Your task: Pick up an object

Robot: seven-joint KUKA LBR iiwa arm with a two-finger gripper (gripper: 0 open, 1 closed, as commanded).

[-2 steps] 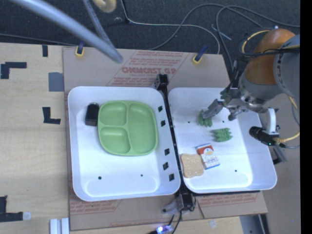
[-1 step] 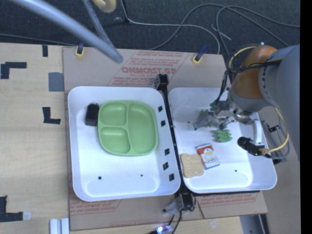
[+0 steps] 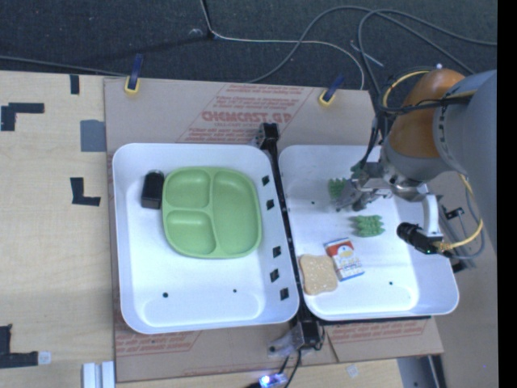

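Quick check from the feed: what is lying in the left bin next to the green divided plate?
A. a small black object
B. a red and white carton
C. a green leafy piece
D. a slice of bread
A: the small black object sits at the left edge of the green divided plate in the left bin.

This is a robotics lab test cell, not a home or kitchen. The surface [image 3: 48, 217] is pale plywood marked with black tape pieces [image 3: 79, 191], and a cardboard sheet [image 3: 234, 111] is fixed to it by yellow clamps [image 3: 132, 83]. Two shallow white bins [image 3: 133, 297] sit side by side on the cardboard, joined by a black divider [image 3: 279, 217]. Loose cables [image 3: 266, 47] trail over dark carpet [image 3: 97, 14] behind, and a grey industrial arm with an orange band [image 3: 420, 128] leans in.
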